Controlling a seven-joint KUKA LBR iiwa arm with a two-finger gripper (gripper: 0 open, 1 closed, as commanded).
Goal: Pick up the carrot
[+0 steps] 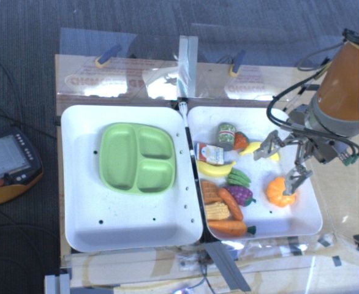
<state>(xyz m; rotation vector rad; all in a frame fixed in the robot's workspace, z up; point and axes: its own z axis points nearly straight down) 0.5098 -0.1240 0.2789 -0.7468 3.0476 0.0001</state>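
Gripper (pixel 285 163) jaws spread wide, holding nothing, right of frame above orange fruit (pixel 279 192); carrot (pixel 227 228) lower centre.

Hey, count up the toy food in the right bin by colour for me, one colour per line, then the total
Orange or red: 5 (carrot, pumpkin, sausage, waffle, small red piece)
Yellow: 3 (banana, corn, piece near gripper)
Green: 2 (can, leafy piece)
Purple: 1 (grapes)
Total: 11

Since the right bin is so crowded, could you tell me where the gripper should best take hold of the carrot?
Probably mid-body on the carrot, coming from above. It lies flat and lengthwise along the right bin's near wall, corn crowding its far side, so the fingers have little room to straddle it.
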